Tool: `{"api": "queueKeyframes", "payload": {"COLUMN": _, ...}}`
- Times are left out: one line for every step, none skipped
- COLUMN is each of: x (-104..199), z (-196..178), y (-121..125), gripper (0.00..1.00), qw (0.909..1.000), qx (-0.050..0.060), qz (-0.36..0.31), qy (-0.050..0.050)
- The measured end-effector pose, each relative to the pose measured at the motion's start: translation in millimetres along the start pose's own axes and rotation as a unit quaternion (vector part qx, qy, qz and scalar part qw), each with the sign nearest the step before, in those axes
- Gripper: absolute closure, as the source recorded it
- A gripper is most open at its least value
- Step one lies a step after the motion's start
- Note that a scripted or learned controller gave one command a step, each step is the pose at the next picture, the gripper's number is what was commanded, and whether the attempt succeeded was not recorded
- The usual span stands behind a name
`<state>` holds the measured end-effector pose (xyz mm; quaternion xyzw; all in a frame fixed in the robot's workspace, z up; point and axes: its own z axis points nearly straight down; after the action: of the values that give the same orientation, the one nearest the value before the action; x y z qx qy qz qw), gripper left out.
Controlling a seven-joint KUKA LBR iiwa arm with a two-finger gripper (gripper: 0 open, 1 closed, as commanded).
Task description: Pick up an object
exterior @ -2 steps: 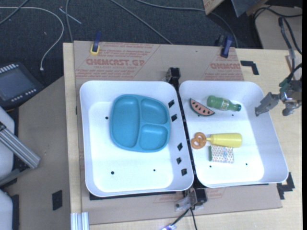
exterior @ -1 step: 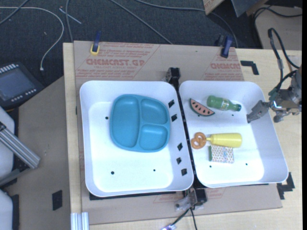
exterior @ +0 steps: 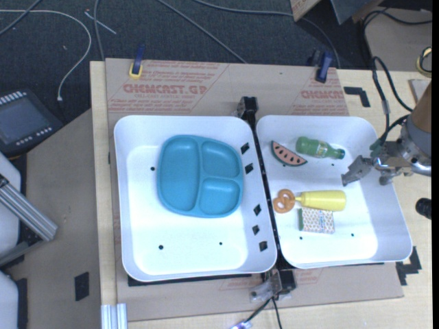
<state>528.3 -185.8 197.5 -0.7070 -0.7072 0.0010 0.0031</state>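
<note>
The pincer hovers open over the right bin, right of the green bottle.

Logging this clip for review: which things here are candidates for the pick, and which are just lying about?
Candidates, all in the right bin:
watermelon slice
green bottle
yellow bottle
pretzel
patterned packet
The gripper hangs over this bin.

Lying about:
blue divided plate, in the left bin
cables
clamps

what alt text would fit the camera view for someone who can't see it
A robot hand hovers over the right bin, which holds a green bottle, watermelon slice, yellow bottle, pretzel and patterned packet. The left bin holds a blue divided plate.
</note>
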Motion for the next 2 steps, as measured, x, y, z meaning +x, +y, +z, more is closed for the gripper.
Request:
{"api": "queueKeyframes", "payload": {"x": 5, "z": 63, "y": -4, "gripper": 0.0, "qw": 1.0, "qx": 0.001, "qz": 0.0, "qy": 0.001}}
{"api": "queueKeyframes", "payload": {"x": 4, "z": 47, "y": -1, "gripper": 1.0, "qw": 1.0, "qx": -0.004, "qz": 0.0, "qy": -0.001}}
